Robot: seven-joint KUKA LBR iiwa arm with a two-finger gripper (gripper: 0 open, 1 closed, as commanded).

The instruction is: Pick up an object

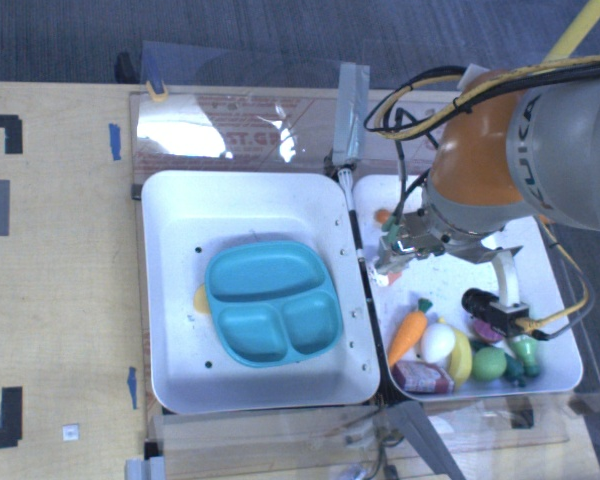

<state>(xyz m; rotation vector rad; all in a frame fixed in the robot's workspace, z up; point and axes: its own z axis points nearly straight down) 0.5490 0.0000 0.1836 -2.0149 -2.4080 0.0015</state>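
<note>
Farthest left is the shallow white left bin [160, 268], and in its middle lies the turquoise plastic three-compartment tray [273, 300], flat and untouched; a small yellow piece [199, 298] peeps out from under the tray's left edge, too hidden to name. Right of the tray, across the wall between the bins, the gripper [388, 258] hangs low over the near-left part of the shallow white right bin [578, 368]; this slanted view does not let me tell whether it is wide, narrow or closed on anything, and nothing can be made out in its grasp. A small orange bit [382, 215] lies just above it. Further right of the tray and nearer the camera, the likely picks sit bunched along the bin's front wall: an orange toy carrot with a green top [408, 333], a white toy egg [438, 343], a dark red packet [423, 375], a yellow toy fruit [461, 358] and a green ball [489, 363], all resting on the bin floor. As I judge it, the pick is not done: no object is lifted; the closing and the raising remain.
</note>
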